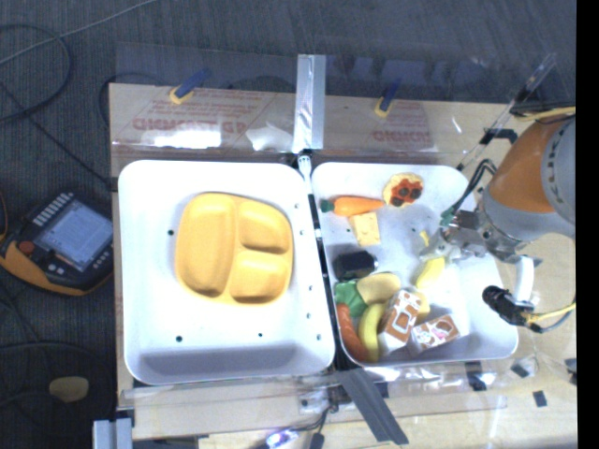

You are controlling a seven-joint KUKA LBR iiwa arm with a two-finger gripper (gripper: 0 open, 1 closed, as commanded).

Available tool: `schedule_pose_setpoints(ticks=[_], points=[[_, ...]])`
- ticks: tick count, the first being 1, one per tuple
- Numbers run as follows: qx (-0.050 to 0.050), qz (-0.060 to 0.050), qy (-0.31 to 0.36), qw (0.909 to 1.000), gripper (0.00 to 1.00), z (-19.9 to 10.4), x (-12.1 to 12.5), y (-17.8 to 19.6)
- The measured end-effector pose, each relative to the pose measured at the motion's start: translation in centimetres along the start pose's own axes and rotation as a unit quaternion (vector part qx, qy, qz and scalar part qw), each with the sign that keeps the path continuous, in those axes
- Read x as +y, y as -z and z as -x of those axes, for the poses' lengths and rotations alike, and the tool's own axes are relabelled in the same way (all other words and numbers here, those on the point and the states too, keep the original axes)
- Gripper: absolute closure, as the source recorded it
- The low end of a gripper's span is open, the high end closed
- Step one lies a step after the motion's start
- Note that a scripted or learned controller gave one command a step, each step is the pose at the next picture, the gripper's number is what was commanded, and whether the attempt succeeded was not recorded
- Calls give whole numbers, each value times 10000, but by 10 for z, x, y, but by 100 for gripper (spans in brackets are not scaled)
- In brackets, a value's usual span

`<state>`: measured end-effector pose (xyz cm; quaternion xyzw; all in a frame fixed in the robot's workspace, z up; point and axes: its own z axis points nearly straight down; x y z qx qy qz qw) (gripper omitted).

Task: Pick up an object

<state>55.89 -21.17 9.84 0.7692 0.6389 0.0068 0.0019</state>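
The right bin [487, 344] holds several toy foods. A carrot [358, 205] lies at the back, with a yellow cheese wedge [367, 228] in front of it and a small pizza slice [404, 189] to its right. A black block [354, 263] sits near the left wall. At the front are a green vegetable [348, 294], a banana [371, 331] and two printed cartons [402, 317] [436, 331]. My gripper [447, 242] reaches in from the right, low over the bin, just above a pale yellow piece [430, 271]. Nothing is visibly held.
The left bin [150, 344] carries a yellow divided plate [234, 247]. A divider wall [318, 269] separates the bins. The grey arm with its orange band [529, 171] hangs over the right rim. A handheld controller [65, 241] lies on the floor to the left.
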Motion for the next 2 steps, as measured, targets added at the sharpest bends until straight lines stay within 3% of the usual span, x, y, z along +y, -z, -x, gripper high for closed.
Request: schedule_pose_setpoints(ticks=[1,2], points=[[-65,-75,-255,9996,100,-61,26,137],[-63,-87,364,9993,100,-77,35,109]])
